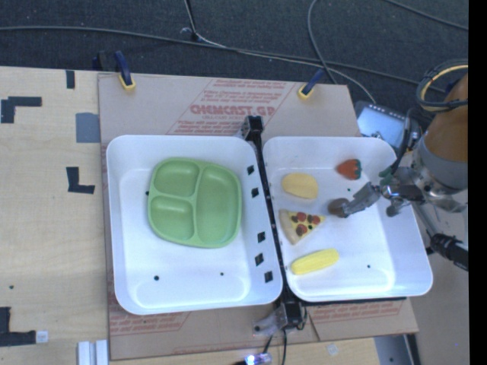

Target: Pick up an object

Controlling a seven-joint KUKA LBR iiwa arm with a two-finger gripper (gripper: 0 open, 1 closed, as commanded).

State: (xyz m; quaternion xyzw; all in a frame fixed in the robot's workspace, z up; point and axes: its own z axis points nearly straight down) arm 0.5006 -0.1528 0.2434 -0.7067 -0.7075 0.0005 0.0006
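On the bench's left side lies bare pale wood with a few dark tape marks, and beside it a cardboard sheet sits under both bins, held at its far edge by two clamps with yellow tips.

Next comes the left bin, a shallow white tray. A green plate with three compartments lies flat in its far half, and nothing rests on that plate. A row of black clips runs along the seam where the two bins meet.

Across the seam, the right bin holds four toy foods, each apart from the others. A pizza slice lies nearest the seam, about mid-bin. Beyond it, toward the far wall, sits a yellow rounded piece. Toward the near wall lies a yellow corn cob. Farther right, close to the far wall, is a red strawberry with a green top.

The gripper reaches in low from the right, its tip between the pizza slice and the strawberry, just beside the yellow rounded piece. Whether its jaws are parted or closed cannot be told, and no object is seen between them. Behind it, the arm stands over the bin's right rim.
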